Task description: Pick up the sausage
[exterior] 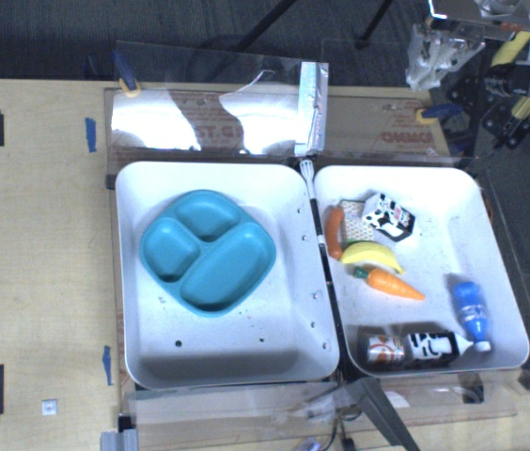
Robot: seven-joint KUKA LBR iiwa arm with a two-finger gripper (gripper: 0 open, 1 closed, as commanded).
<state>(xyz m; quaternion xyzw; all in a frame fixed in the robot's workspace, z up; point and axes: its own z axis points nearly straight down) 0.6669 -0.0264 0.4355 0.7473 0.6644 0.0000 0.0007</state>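
The sausage (335, 230) is a short reddish-brown piece lying lengthwise against the left wall of the right bin (491, 224), near its back. A yellow banana (373, 255) touches its lower end. My gripper (437, 53) hangs beyond the bench's far edge at the upper right, well behind the right bin and far from the sausage. Nothing shows in its grasp.
Also in the right bin are a black-and-white cow-patterned pouch (388, 217), an orange carrot (397, 285), a blue bottle (470, 310) and a dark bottle (415, 346) lying along the front wall. The left bin (143, 346) holds a blue divided plate (209, 250).
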